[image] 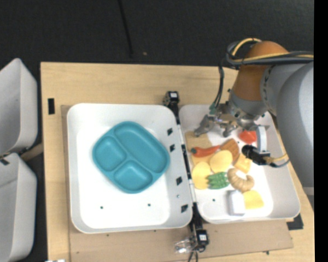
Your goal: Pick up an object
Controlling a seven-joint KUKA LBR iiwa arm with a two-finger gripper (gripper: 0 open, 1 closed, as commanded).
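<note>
Gripper point(218, 125) sat low over the right bin point(279, 201) rear, fingers spread, nothing visibly between them; toy food pile point(224, 171) lay just below, wrist hiding the bin's back corner.

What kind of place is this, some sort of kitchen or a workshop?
Most likely a robot test bench in a lab, not a kitchen. A wooden bench bears two white bins: the left bin holds a blue divided plate, the right bin a heap of toy food, with the gripper above it.
</note>
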